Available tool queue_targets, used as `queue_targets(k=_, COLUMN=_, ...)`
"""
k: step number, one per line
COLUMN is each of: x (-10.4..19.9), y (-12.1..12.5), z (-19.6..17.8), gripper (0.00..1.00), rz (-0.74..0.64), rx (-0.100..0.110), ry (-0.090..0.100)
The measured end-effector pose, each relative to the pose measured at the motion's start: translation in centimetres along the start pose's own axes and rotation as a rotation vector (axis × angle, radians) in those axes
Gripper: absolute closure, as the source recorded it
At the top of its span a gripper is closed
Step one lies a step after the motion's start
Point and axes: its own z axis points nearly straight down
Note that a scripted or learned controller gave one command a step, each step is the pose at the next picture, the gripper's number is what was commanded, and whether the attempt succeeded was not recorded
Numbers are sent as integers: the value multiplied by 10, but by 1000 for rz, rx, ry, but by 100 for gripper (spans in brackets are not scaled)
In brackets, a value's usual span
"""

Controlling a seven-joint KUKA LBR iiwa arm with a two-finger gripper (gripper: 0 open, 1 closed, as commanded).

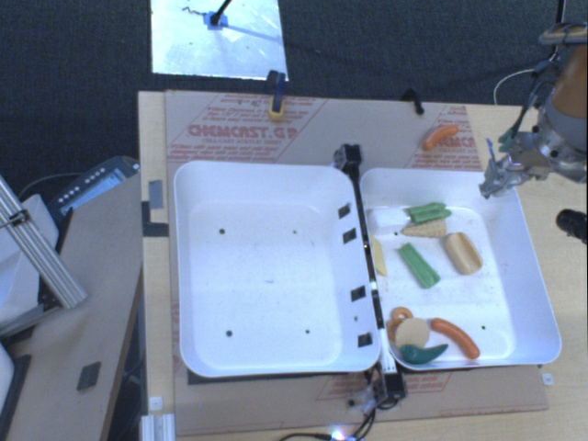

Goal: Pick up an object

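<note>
Green pepper [424, 353] at right bin's [531, 246] near edge, long axis left-right; tool [492, 185] above far rim, grip state unclear.

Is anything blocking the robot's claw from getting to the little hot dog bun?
Nothing visible is in the way. The gripper hangs over the right bin's top right corner, and the hot dog bun lies on the open bin floor below it, with the green stick off to its left.

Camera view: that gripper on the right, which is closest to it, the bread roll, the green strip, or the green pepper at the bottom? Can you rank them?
From the gripper, above the right bin's far right corner:
1. Bread roll, right side of the bin.
2. Green strip, bin's middle.
3. Green pepper, near left corner, farthest.
</note>
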Motion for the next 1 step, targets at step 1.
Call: queue_targets(k=1, x=39, y=-51, z=142, gripper=100, rz=-5, rx=17, ry=8)
